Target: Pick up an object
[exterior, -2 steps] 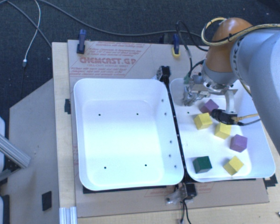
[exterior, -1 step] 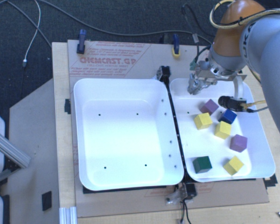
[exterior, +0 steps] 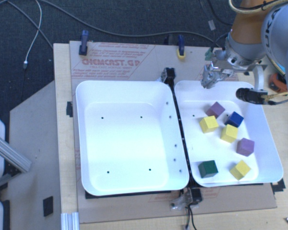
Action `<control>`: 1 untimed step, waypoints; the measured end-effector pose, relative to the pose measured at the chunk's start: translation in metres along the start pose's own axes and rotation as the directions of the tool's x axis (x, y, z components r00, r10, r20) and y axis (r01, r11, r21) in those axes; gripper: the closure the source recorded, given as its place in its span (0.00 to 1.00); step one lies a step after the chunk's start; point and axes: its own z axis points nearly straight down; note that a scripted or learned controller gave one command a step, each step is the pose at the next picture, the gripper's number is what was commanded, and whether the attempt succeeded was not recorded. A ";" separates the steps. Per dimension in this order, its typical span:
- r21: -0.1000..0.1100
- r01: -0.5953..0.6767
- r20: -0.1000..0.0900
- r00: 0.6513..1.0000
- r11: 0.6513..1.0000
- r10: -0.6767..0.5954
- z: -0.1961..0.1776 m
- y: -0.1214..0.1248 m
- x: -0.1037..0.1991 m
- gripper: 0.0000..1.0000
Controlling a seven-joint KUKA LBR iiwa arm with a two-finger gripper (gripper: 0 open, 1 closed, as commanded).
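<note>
**Gripper above the right bin's far edge, blocks untouched**

We saw the arm point(exterior: 264, 23) reach in from the right, its orange band high in the upper corner of the view. The gripper point(exterior: 209, 82) hung over the far left edge of the right bin point(exterior: 266, 176), apart from every block. We saw nothing between its fingers; whether they stood wide or narrow we could not tell at that size.

Seven blocks lay in the right bin. A purple block point(exterior: 215, 110) sat nearest the gripper, with a blue block point(exterior: 235, 119) just beside it on the right. A yellow block point(exterior: 209, 124) lay just below the purple one, and another yellow block point(exterior: 229, 133) sat under the blue one, close enough that we could not tell if they touched. A second purple block point(exterior: 245, 146) lay further toward the near right. A green block point(exterior: 208, 168) and a third yellow block point(exterior: 240, 169) rested along the near edge, apart from each other.

The left bin point(exterior: 81, 128) sat beside the right one, their rims meeting along a dark seam.
</note>
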 end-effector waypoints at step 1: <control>0.002 0.000 0.000 1.000 1.000 0.000 -0.034 0.001 0.000 1.00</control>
